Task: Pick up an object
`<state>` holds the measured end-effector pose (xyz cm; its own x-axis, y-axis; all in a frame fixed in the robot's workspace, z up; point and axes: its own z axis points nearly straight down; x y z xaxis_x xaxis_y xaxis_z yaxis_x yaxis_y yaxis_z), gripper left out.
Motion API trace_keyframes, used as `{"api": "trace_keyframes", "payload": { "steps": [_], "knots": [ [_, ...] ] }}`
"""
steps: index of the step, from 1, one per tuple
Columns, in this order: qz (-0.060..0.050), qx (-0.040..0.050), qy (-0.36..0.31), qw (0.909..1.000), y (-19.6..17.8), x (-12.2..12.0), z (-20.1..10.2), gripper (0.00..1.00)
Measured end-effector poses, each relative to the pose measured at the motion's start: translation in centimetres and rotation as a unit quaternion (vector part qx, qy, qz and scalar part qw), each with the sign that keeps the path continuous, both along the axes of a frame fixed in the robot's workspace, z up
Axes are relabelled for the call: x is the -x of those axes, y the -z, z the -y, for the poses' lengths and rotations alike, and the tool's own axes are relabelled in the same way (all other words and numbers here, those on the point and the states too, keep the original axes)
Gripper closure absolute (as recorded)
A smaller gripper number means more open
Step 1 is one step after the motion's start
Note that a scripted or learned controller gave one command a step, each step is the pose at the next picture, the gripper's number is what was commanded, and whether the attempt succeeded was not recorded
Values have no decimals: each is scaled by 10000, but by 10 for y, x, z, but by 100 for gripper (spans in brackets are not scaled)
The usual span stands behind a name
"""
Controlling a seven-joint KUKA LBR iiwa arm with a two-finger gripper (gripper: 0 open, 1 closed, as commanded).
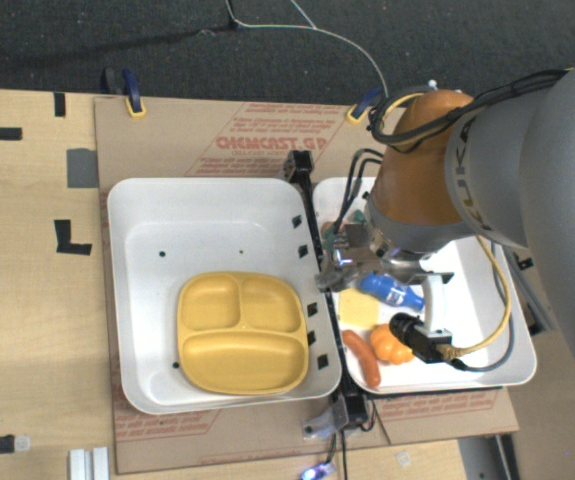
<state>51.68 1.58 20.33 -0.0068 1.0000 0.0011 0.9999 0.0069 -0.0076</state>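
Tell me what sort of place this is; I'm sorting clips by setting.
Likely a robotics lab test bench, not a kitchen: two white bins clamped on a cardboard sheet, loose cables, and toy-like items such as a yellow tray and a carrot under the arm.

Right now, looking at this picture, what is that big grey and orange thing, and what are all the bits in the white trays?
The big shape is a robot arm, grey with an orange band above its wrist. It reaches in from the right and hangs over the right bin. One camera, fixed above the bench, looks down at a slant on everything.

Two shallow white bins sit side by side on a cardboard sheet. The left bin holds a yellow divided plate. In the right bin lie a blue object, a pale yellow piece, a small orange object and an orange carrot-like toy.

The arm ends in a gripper, low near the wall between the bins. Nothing can be seen held in it.
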Motion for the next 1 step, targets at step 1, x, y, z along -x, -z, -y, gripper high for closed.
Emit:
{"api": "trace_keyframes", "payload": {
  "steps": [1],
  "knots": [
    [-2, 2, -2, 10000, 3, 15, -57, 100]
  ]
}}
